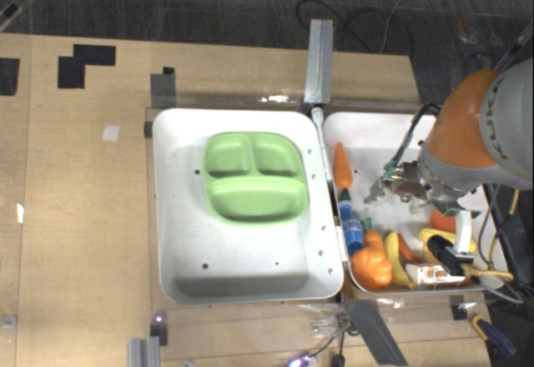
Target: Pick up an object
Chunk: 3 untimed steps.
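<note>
Two white bins sit side by side on the bench, and the arm [492, 128] reaches over the right bin [367, 128], its gripper [399, 186] hovering above that bin's bare middle floor with nothing visibly between its fingers; from this slant I cannot tell how wide the claw stands. The pickable things lie mostly in the near end of this bin: an orange fruit [373, 267] in the near corner, a yellow banana [395, 257] just beside it, a blue bottle [351, 229] against the divider wall, and an orange carrot [342, 165] lying along that same wall farther up. A small box [430, 275] and more yellow and red pieces crowd the near right side under the wrist. The likely trouble, as I judge it, is the crowding: the fruit, banana and bottle touch or nearly touch, so a descending finger could land on a neighbour and push the pile aside instead of straddling one item. The carrot and bottle hug the wall, leaving little room for a finger on that side. The round fruit may also roll out of a pinch. The left bin [179, 198] holds a green divided plate [254, 176], well apart from the gripper and no obstacle.
</note>
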Tool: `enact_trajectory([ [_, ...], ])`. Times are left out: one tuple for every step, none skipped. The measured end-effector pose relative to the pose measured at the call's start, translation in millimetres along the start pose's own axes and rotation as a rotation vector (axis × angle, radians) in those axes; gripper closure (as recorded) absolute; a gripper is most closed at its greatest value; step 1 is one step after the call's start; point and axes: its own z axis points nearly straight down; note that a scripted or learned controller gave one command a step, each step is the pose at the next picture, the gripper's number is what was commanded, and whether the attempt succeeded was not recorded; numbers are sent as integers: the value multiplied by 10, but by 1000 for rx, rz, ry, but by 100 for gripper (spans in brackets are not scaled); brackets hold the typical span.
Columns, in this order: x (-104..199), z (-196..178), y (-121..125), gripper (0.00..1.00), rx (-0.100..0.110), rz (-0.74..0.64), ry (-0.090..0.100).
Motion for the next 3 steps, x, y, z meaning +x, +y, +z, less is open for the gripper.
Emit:
enact_trajectory([
  [-131,351,-428,0,-16,-28,0],
  [-112,230,-398,100,-24,-31,2],
  [682,-917,-333,100,-2,-5,1],
])
